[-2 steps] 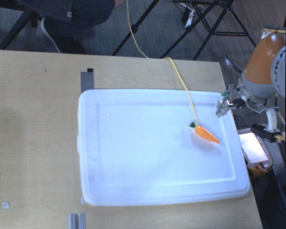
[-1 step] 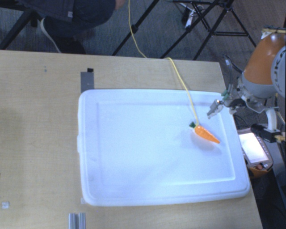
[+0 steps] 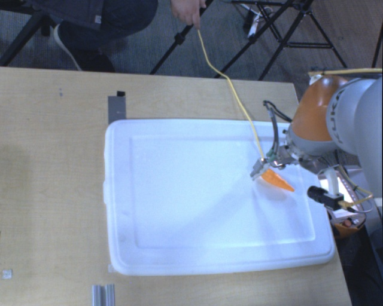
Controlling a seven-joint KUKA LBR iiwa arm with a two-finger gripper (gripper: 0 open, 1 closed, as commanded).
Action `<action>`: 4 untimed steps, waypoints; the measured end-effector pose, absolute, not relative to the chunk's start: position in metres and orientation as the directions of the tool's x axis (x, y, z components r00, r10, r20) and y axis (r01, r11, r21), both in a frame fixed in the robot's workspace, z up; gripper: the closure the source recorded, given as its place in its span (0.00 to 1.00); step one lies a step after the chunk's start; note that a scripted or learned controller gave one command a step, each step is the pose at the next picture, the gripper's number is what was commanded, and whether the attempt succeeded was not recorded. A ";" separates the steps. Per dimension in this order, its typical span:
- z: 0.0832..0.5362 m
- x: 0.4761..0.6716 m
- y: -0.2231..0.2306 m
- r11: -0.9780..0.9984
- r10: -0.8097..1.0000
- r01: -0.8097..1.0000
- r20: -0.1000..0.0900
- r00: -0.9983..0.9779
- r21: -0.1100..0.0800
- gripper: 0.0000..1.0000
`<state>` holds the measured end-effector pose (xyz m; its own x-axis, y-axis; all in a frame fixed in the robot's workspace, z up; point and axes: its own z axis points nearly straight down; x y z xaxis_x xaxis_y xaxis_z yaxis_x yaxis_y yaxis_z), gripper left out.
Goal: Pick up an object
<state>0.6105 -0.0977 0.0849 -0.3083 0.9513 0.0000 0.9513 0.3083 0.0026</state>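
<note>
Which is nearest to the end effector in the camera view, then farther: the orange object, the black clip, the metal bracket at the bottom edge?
1. Orange object, right beside the end effector, in the bin.
2. Black clip, beyond the bin's far-left corner.
3. Metal bracket, bottom-left on the bench.

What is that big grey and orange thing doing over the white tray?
That is a robot arm. A computer program moves it. The picture comes from one camera fixed above a wooden bench, looking down at a slant, and the arm reaches in from the right. On the bench lies a shallow white tray. At the arm's end is a small hand with two fingers, low over the tray's right part. An orange thing lies right beside it, touching or nearly so; I cannot tell if the hand grips it. A yellow cord runs down from a person's hand at the top toward the robot's hand.
</note>
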 end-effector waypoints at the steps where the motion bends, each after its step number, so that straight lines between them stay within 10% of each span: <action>1: 0.098 0.613 -0.096 0.312 0.950 0.950 -0.002 -0.312 0.009 1.00; 2: 0.098 0.613 -0.096 0.313 0.950 0.950 -0.002 -0.313 0.009 0.00; 3: 0.087 0.666 -0.116 0.373 0.928 0.928 -0.004 -0.373 0.007 0.00; 4: 0.099 0.669 -0.114 0.381 0.925 0.925 -0.008 -0.381 0.014 1.00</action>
